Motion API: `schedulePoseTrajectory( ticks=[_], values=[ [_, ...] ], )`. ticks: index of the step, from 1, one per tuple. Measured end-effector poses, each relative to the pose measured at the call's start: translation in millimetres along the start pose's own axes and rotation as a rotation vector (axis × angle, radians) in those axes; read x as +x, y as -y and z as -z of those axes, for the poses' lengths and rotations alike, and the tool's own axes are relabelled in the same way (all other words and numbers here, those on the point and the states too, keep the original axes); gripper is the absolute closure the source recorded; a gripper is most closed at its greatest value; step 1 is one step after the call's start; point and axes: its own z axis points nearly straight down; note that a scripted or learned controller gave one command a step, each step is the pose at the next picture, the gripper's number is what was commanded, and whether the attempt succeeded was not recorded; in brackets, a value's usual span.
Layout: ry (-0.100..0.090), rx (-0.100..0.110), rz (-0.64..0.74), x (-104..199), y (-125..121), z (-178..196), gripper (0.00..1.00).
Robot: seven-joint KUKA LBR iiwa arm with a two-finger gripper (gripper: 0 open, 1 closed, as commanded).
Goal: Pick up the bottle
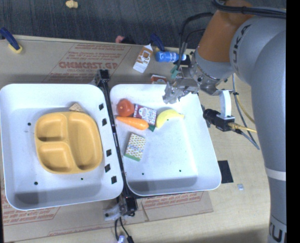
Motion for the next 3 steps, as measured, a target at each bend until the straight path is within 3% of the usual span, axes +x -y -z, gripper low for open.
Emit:
schedulePoseTrajectory(
  ticks=[1,2,3],
  values=[
    [-0.001,0.002,-0.069,36,75,-110,1.00],
    [-0.001,-0.001,0.094,52,143,-44,1.00],
    [0.003,-0.006,0.416,10,143,47,1.00]
  ],
)
